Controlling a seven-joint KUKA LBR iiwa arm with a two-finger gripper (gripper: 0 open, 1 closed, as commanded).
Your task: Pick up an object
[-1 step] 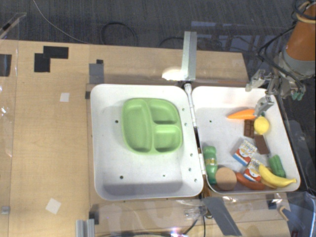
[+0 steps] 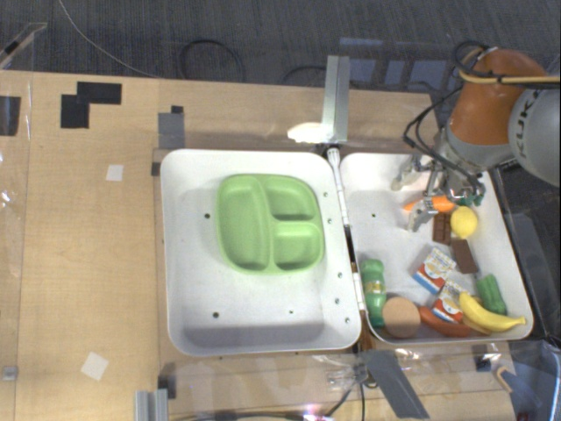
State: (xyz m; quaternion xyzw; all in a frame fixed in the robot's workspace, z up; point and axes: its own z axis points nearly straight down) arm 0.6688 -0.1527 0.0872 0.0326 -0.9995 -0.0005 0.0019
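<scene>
Below claw [image 2: 436, 202], carrot [image 2: 432, 204] lying crosswise

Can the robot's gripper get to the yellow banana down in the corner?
Probably yes. The banana lies on top of the pile in the right bin, nothing covering it, and the gripper hangs over the same bin. The bin's wall is close, though.

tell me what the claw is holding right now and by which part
It cannot be told. The claw is low in the right bin, right by an orange toy and a lemon, but no grip shows.
</scene>
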